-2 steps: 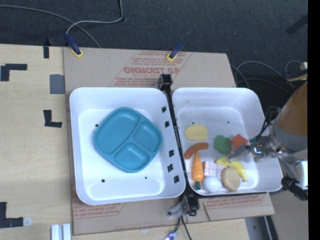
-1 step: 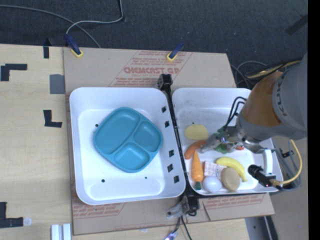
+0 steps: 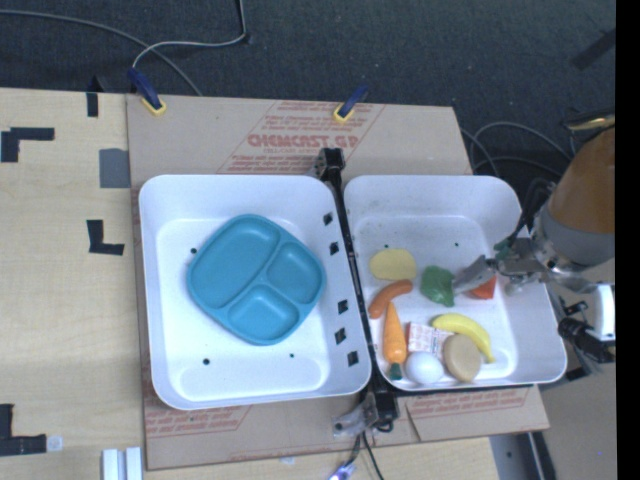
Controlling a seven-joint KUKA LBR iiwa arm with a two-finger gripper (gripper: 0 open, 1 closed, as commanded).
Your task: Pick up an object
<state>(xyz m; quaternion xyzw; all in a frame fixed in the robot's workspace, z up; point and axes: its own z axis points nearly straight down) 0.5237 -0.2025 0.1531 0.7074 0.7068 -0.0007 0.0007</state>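
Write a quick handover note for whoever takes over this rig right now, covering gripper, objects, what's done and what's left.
Gripper: low in the right bin, beside the green toy and red piece; whether it grips anything can't be told.
Objects: yellow piece, orange sausage, carrot, banana, white egg and tan round all lie in the right bin. Blue tray sits in the left bin.
Done: nothing visibly lifted.
Left: grasp and lift one object.
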